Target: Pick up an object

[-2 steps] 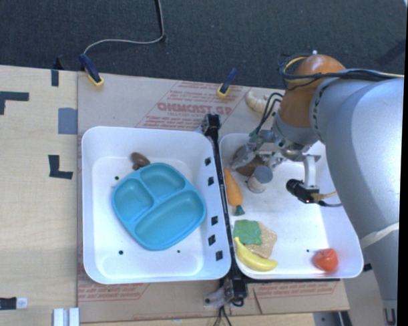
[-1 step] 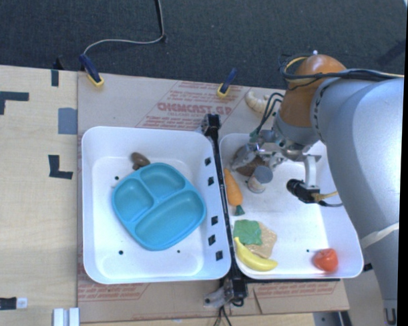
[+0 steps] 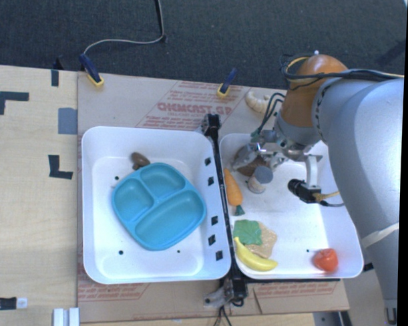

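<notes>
My gripper (image 3: 258, 169) is low in the far left part of the right bin (image 3: 342, 227), under the orange wrist band. A brownish object (image 3: 243, 161) and a small grey-and-beige piece (image 3: 257, 181) lie right at its tip; whether either is held is hidden. An orange carrot (image 3: 233, 188) lies just left of it along the bin wall. Nearer the front are a green leaf on a tan slice (image 3: 250, 232), a yellow banana (image 3: 254, 258) and a red tomato (image 3: 326, 259).
The left bin (image 3: 95, 209) holds a blue divided plate (image 3: 159, 205) and a small brown item (image 3: 139, 160) behind it. A black divider (image 3: 215, 186) runs between the bins. A pale object (image 3: 256, 100) lies on the cardboard behind the right bin.
</notes>
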`<move>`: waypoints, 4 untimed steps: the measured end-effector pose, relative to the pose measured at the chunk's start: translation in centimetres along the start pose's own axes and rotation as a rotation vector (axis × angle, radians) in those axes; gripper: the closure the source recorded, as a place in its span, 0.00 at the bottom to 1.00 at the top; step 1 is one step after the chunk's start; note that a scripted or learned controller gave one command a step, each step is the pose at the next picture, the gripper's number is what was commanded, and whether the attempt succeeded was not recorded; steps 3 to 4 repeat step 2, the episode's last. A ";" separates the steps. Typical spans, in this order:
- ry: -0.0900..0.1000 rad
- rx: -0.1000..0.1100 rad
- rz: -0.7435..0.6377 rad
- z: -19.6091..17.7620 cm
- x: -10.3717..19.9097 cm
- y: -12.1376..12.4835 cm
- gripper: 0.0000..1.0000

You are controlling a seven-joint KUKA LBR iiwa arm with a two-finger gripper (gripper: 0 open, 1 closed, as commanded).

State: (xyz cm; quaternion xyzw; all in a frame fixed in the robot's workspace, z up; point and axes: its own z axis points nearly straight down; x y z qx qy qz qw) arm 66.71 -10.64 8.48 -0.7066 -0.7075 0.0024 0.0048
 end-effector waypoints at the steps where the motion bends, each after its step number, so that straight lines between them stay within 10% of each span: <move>1: -0.001 0.015 -0.005 -0.9 -0.1 -0.3 1.00; 2: -0.003 -0.010 -0.002 -9.9 6.9 -6.3 1.00; 4: -0.003 -0.010 -0.002 -9.9 6.9 -6.3 1.00</move>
